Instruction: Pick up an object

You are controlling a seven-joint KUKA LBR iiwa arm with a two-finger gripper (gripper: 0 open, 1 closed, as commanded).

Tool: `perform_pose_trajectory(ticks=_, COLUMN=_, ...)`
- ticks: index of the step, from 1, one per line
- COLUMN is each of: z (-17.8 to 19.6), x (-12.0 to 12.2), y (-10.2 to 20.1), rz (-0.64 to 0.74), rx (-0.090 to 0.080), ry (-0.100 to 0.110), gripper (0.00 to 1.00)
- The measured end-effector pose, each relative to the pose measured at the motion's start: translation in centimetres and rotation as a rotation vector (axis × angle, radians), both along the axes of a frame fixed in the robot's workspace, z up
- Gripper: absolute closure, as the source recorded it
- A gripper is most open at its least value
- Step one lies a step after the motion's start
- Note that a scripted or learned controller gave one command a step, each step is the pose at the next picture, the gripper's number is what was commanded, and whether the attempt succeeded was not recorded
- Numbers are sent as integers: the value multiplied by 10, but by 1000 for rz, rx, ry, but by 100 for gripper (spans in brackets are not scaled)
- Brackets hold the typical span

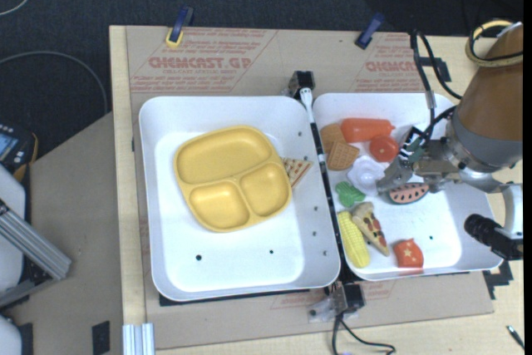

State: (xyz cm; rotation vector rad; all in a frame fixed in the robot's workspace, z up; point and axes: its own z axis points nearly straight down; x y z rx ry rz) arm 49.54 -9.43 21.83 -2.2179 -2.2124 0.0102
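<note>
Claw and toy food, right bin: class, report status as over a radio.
Claw low in right bin, above watermelon slice. Nothing seen held. Tomato, white piece crowd close.

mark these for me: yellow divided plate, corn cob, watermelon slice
Yellow three-compartment plastic plate (226, 155): camera view, left bin, on the ridge where its compartments meet.
Yellow toy corn cob (353, 239): camera view, right bin's near-left corner, mid-length of the cob.
Red toy watermelon slice (408, 195): camera view, right bin, on its red flesh.
</note>
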Motion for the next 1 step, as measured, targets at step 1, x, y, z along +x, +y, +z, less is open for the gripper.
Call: perform_pose_trajectory(ticks=1, z=5, x=2, y=0, rz=2, rx=-1, ry=-11, gripper=0)
